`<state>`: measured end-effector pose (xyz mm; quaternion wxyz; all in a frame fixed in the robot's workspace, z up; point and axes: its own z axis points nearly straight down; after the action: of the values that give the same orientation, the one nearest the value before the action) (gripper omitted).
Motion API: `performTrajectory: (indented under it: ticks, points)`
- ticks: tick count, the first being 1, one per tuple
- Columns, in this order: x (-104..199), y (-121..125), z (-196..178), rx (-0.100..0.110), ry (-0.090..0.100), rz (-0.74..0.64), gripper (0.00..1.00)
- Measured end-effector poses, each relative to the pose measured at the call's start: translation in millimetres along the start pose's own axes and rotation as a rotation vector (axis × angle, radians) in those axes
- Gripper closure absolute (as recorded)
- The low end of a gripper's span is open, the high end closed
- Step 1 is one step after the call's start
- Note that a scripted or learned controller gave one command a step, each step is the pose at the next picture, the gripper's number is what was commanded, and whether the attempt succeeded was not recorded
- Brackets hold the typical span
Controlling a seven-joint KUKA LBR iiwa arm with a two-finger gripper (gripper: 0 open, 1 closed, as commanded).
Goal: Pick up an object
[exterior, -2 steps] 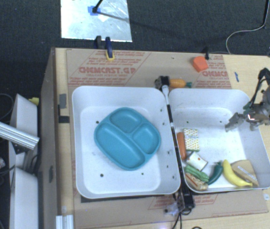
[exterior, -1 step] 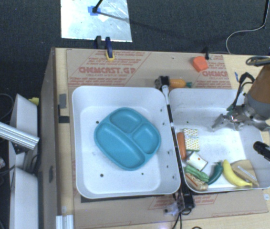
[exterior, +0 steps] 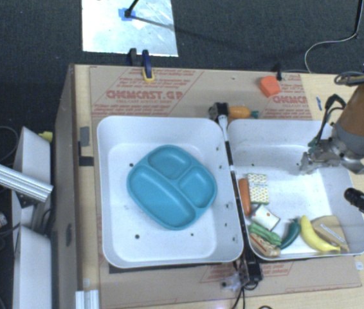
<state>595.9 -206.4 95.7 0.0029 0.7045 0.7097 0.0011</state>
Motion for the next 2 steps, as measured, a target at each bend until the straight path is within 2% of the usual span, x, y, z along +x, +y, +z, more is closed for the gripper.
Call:
performTrajectory:
  ticks: [1,2]
  points:
    - [69,-48,-72,0.001,0.002,0.003,1.00]
    - [146,-107,-92,0.004,0.003,0.004,1.00]
